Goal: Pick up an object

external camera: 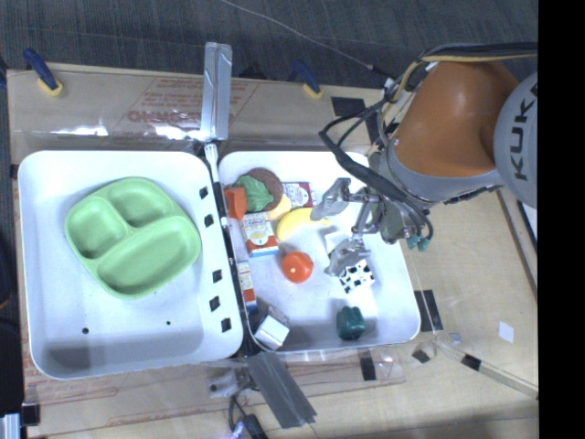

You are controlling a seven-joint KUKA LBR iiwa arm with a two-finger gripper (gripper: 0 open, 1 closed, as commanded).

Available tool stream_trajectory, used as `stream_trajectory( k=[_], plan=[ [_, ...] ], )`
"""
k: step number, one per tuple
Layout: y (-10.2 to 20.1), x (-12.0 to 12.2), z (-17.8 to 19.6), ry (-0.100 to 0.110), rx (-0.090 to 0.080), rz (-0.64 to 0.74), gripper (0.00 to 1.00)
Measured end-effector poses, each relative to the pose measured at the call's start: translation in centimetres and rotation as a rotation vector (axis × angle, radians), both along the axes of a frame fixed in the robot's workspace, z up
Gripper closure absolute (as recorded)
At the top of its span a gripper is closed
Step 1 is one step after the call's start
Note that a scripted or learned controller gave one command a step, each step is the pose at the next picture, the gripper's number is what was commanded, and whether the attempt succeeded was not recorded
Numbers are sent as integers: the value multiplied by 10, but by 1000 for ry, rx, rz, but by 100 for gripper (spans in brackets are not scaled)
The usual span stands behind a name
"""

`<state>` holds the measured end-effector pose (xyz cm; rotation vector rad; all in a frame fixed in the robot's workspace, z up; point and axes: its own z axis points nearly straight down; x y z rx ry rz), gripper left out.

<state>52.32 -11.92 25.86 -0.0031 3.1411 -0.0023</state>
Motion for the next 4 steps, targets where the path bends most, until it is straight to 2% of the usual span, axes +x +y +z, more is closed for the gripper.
stream_trajectory(
  k=[1,2,3,4],
  plan=[
    [-1,-38,-167,-1,1,37,0],
    [19,3,-166,-1,1,-26,0],
    [27,76,-167,0,2,31,0],
    [29,33,-167,2,2,-103,0]
  ],
)
